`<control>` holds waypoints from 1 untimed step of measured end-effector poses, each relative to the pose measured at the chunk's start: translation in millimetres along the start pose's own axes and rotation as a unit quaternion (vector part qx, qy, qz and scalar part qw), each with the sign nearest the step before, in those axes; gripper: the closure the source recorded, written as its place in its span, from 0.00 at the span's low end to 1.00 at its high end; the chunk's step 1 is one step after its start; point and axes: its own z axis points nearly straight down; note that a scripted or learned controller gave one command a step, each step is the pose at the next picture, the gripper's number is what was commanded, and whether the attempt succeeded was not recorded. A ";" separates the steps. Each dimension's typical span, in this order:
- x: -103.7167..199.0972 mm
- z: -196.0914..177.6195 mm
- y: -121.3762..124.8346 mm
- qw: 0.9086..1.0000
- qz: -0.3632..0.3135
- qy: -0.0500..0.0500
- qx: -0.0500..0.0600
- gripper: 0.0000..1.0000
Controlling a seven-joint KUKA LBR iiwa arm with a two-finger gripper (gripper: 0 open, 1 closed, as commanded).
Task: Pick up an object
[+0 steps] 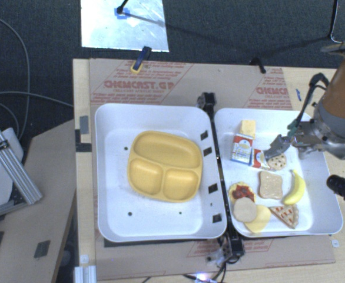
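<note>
Looking down at a slant on a tabletop (178, 78) covered by a brown sheet printed with red writing that reads "CHEMCAST GP" in two places. Two shallow white bins sit side by side on it. The left bin (110, 158) holds a yellow divided plate (165, 165) with three compartments.

The right bin (322, 214) holds toy food: a pale yellow cheese block (248, 127) near the top, a small red, white and blue carton (241, 148) just below it with lettering too small to read, a round cookie (277, 161), a slice of bread (271, 185), a yellow banana (296, 188), a pizza wedge (285, 215), and some round flat pieces (246, 208) at the lower left of the bin.

The grey arm reaches in from the right, and its hand (275, 151) hangs just above the cookie, fingers parted, with nothing between them.
</note>
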 end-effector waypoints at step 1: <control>-51.5 127.3 30.2 1.000 0.003 -0.001 0.002 0.00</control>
